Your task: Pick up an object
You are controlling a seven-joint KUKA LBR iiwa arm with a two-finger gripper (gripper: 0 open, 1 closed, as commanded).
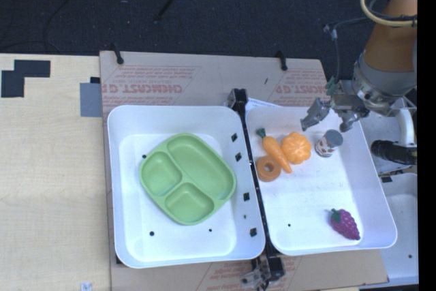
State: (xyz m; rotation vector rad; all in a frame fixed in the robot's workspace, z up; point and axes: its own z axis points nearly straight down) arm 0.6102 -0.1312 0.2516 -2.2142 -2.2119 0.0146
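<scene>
Grey jaws (pixel 332 117) of mine hang spread and bare over the right bin's (pixel 371 215) far edge.
Just below them a small can (pixel 328 143) lies; beside it sit an orange pumpkin (pixel 297 147), carrot (pixel 275 150) and ring (pixel 268 169), purple grapes (pixel 345 223) nearer. The left bin (pixel 129 215) holds a green tray (pixel 187 178).

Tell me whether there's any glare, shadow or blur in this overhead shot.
Camera view: even, soft lighting; the white bins look bright, near washed out; only faint shadows beside the green divided plate and purple grape bunch; the two-finger gripper looks slightly soft.
</scene>
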